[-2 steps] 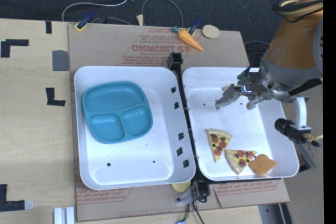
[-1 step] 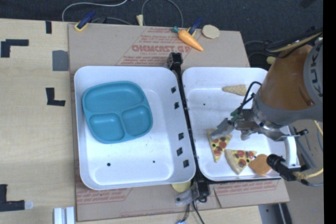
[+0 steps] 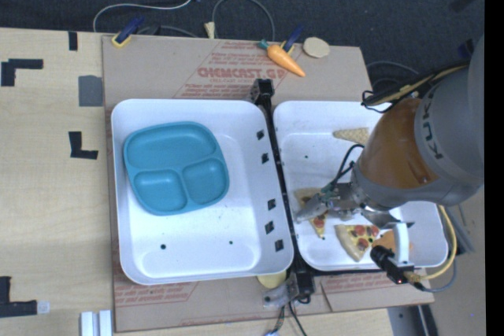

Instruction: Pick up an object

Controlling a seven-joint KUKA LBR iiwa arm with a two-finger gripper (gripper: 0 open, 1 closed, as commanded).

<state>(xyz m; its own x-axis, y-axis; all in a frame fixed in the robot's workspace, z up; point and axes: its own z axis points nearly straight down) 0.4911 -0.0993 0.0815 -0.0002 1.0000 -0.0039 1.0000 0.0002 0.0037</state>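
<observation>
My gripper (image 3: 313,205) is low inside the right bin (image 3: 315,112), near its left wall. It hangs over a small pizza-like piece (image 3: 318,227) and a pale beige scrap (image 3: 303,192). A larger toy pizza slice (image 3: 357,239) lies just to the right of it, partly under the wrist. A beige cone-shaped piece (image 3: 350,135) rests farther back in the same bin. The grey arm with its orange band (image 3: 394,145) covers the bin's right half.
The left bin (image 3: 197,252) holds a blue divided plate (image 3: 175,167). A toy carrot (image 3: 285,60) and a round beige object (image 3: 316,48) lie on the cardboard behind the bins. A black divider (image 3: 272,169) runs between the bins. Cables trail at the back.
</observation>
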